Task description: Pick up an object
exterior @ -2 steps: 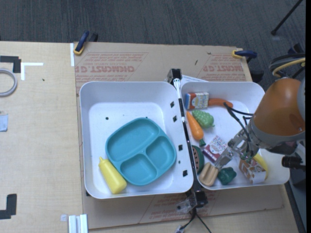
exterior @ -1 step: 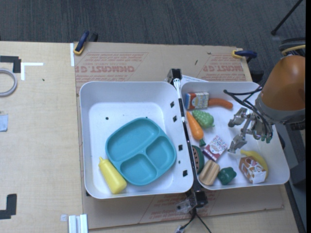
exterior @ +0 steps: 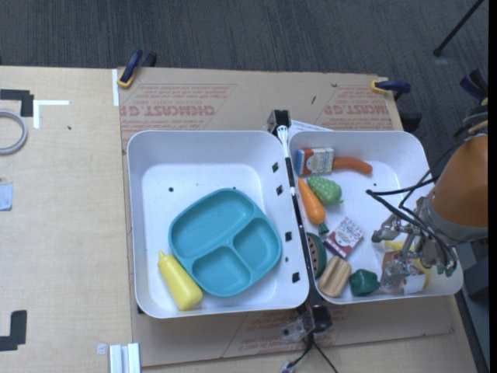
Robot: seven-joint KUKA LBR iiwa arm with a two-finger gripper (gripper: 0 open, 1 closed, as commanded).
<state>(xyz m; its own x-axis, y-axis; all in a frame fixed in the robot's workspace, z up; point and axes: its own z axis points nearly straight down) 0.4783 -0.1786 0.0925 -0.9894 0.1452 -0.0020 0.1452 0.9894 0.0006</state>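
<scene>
My gripper [exterior: 401,253] hangs low over the near right corner of the right bin [exterior: 411,152], with the grey arm and its orange band [exterior: 469,183] coming in from the right. Directly below it lies a small white and yellow item [exterior: 411,280], partly hidden by the gripper. To its left lie a dark green piece [exterior: 363,283], a tan bun [exterior: 334,277] and a pink packet [exterior: 345,235]. Further back are an orange carrot [exterior: 311,203], a green vegetable [exterior: 325,189], a juice carton [exterior: 315,160] and an orange sausage [exterior: 354,164].
The left bin [exterior: 155,208] holds a teal divided plate [exterior: 225,242] and a yellow bottle [exterior: 178,280] at its near left corner. A watermelon slice [exterior: 313,255] leans by the wall between the bins. Black cables [exterior: 396,200] trail from the arm over the right bin.
</scene>
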